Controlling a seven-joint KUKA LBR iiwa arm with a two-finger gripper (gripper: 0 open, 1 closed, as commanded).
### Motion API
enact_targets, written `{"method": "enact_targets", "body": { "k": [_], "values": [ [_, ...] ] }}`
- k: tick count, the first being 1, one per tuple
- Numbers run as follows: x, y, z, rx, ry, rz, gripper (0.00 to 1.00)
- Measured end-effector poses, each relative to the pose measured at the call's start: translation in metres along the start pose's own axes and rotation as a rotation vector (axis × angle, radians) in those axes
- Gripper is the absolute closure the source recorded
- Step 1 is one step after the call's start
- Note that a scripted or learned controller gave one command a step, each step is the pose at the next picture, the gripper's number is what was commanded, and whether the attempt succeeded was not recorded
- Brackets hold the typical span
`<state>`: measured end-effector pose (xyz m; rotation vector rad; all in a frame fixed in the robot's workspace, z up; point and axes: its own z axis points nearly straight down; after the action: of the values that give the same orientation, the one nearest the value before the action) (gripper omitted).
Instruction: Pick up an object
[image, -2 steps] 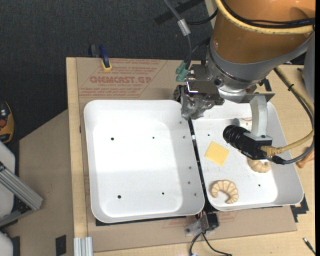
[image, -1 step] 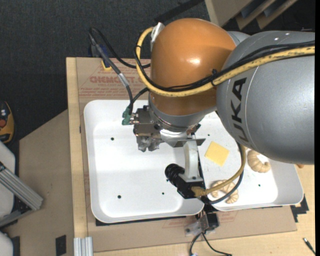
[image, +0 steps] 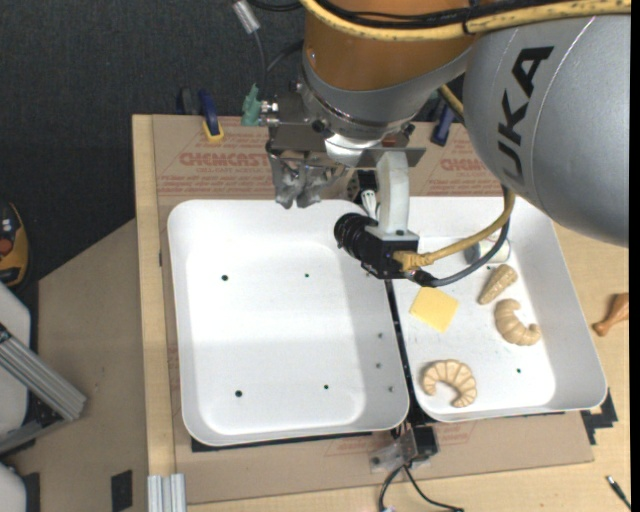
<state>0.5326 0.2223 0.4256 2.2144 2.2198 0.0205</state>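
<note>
The grey arm with its orange band reaches in from the upper right, and its metal two-finger claw hangs over the far rim of the left shallow white plastic bin, near that bin's back edge. Whether the claw is spread or pressed together cannot be told from this slant, and nothing can be seen between its tips. A black cylindrical fitting with a tan cable sits lower on the wrist, above the seam between the two bins.

The things to pick all lie in the right shallow white plastic bin, well apart from the claw and nearer the camera. A flat pale yellow cheese-like square rests just right of the seam. A small tan bread-like stick lies to its right, with a curled tan croissant-shaped piece just beside and below that. A second, larger croissant-shaped piece lies near the front rim.

Both bins sit on a brown cardboard-covered surface printed with red lettering.
</note>
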Motion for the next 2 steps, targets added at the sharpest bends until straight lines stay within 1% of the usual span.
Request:
{"method": "enact_targets", "body": {
  "k": [1,2],
  "values": [
    [-0.027,-0.041,0.007,0.018,-0.006,0.005,1.00],
    [0.003,-0.042,0.119,0.025,-0.009,0.000,1.00]
  ]
}}
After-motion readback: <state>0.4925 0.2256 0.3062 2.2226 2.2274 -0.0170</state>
